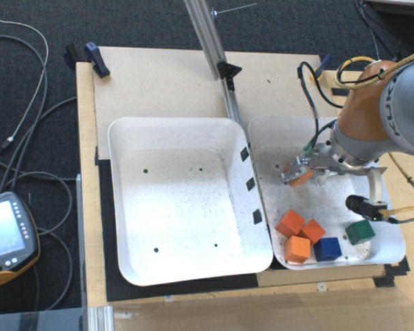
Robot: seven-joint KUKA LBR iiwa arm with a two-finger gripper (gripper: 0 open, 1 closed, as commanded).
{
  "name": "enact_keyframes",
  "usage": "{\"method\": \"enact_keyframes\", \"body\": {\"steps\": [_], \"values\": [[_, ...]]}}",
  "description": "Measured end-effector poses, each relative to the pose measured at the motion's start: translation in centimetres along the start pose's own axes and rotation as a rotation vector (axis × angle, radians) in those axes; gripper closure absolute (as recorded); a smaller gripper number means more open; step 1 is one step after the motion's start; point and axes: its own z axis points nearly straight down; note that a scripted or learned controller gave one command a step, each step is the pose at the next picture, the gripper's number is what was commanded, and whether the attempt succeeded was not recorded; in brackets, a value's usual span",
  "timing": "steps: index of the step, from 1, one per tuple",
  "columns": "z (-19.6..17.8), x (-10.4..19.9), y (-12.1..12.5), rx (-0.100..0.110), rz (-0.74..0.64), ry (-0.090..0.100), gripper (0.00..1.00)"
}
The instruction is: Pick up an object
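My gripper (297, 174) hangs over the upper middle of the right bin (262, 133), reaching in from the right. A small orange piece (302, 178) sits between its metal fingertips, and the fingers are shut on it. Whether the piece is lifted off the bin floor I cannot tell. Along the bin's near side lie three orange cubes (290, 223) (313, 231) (297, 249), a blue cube (327, 248) and a green cube (361, 232).
The left bin (124, 136) adjoins the right one, with a raised wall between them. A slanted metal rail (207, 33) runs down from the top to the bins' junction. A black fitting with a yellow cable (362, 205) hangs under the arm. A blue clamp (96, 58) sits at the bench's far left corner.
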Motion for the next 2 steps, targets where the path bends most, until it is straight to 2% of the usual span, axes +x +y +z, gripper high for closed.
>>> {"method": "enact_keyframes", "body": {"steps": [1,2], "values": [[-1.6,0.1,0.3,-0.012,-0.002,-0.001,1.0],[-11.0,7.4,1.6,-0.021,-0.011,0.0,1.0]]}}
